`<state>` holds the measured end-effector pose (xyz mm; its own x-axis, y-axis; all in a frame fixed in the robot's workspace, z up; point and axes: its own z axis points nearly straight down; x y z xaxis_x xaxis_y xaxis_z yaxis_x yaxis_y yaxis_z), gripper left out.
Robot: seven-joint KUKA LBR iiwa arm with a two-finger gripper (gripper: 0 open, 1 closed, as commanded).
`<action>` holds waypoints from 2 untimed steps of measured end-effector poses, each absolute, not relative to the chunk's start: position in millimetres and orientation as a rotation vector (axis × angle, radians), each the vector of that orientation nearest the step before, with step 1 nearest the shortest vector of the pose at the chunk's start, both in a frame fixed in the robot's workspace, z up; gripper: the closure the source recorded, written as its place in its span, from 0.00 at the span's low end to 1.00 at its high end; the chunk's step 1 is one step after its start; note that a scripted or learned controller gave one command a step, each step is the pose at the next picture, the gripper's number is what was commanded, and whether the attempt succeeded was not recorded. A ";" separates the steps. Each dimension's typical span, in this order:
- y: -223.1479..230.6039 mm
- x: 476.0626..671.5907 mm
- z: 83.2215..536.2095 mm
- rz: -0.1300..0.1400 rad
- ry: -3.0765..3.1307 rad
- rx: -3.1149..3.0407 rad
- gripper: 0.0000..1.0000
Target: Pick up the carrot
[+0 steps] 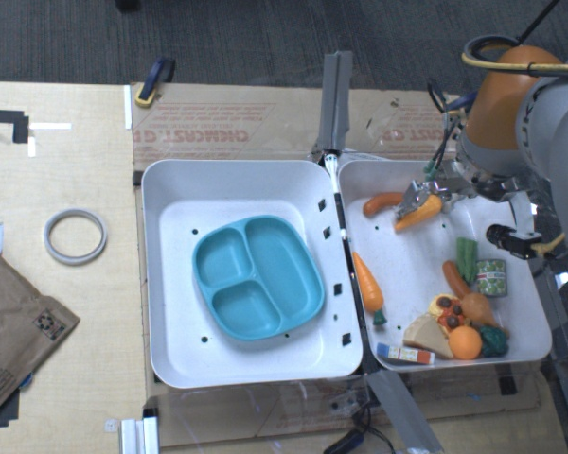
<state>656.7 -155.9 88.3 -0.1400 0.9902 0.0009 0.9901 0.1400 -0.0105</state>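
Bins numbered two: the left bin held one blue tray, while the right bin held one carrot against its left wall. The hand gripped an orange piece. One tape ring lay on the wooden tabletop, dark carpet beyond.

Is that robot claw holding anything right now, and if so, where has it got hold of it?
Yes. The gripper has an orange food piece between its fingers, pinched at its upper end. The carrot lies apart, by the bin's left wall.
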 end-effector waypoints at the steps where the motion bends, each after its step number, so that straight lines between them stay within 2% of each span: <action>1: -156.1 658.0 95.5 0.010 -2.368 -2.055 1.00; 2: -67.7 659.6 215.3 0.004 -2.446 -1.967 1.00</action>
